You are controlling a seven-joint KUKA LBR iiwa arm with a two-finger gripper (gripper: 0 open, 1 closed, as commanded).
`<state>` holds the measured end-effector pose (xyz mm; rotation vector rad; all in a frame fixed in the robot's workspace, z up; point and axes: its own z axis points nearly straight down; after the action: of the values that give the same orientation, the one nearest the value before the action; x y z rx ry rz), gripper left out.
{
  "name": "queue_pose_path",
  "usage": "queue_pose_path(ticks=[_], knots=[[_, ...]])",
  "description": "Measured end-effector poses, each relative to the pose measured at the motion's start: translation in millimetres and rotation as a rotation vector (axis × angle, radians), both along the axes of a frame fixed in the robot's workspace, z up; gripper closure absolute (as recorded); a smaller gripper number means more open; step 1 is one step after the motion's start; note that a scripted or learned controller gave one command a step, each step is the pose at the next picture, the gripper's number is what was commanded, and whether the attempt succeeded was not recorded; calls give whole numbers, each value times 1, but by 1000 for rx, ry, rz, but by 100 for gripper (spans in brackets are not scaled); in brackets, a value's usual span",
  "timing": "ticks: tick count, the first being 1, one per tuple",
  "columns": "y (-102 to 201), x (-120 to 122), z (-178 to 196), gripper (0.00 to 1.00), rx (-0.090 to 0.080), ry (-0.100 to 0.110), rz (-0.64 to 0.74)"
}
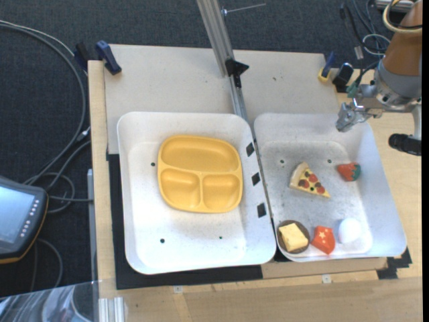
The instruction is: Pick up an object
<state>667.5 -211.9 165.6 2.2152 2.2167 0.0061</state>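
Jaws (pixel 345 121) state: can't tell, hovering at 1 o'clock over the right bin (pixel 382 200). Strawberry (pixel 349 172) sits closest, just toward 6 o'clock. You should drop straight down, centred, clear of the bin wall.

text: none legible | labels: none | numbers: none | signs: none on any surface

Robotics lab: bench (pixel 174 79), cables (pixel 47 42), pendant (pixel 17 213).
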Motion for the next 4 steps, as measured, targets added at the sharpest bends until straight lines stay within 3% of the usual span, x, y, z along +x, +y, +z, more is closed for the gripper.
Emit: queue_pose_path(ticks=[2, 3, 4], knots=[[14, -4, 105, 100, 0, -1, 2], [14, -3, 138, 100, 1, 2, 1], [69, -4, 123, 100, 5, 11, 5]])
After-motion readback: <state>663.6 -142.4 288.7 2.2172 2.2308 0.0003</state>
